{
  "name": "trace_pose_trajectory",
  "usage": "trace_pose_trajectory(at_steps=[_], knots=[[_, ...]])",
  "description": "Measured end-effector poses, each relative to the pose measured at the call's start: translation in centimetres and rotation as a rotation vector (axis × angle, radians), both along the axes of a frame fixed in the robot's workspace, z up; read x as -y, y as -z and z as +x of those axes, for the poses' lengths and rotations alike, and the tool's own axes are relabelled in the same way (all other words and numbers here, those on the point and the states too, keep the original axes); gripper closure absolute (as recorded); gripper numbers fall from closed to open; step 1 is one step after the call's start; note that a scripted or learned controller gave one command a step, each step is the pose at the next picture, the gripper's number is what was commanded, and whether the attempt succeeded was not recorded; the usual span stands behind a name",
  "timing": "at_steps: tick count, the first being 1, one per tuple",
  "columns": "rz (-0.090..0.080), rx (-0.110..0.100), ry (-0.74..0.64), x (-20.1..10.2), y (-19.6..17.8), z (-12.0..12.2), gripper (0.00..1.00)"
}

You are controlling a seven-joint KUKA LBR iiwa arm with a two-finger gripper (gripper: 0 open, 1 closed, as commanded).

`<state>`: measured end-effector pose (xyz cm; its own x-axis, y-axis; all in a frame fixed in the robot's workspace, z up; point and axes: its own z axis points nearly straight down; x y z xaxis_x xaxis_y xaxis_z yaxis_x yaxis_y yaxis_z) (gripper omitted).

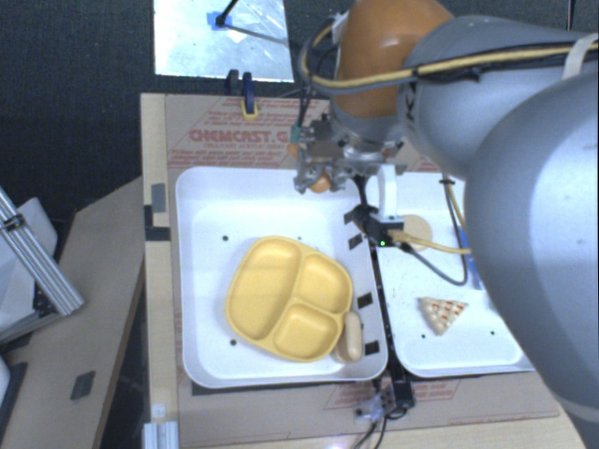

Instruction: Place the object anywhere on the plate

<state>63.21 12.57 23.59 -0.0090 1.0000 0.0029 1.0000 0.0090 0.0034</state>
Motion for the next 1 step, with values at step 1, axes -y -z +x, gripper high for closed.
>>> trace_pose_trajectory(at_steps=[1], knots=[[-0.002,-0.002,0.004,0.33,0.03,-0.04,0.0]])
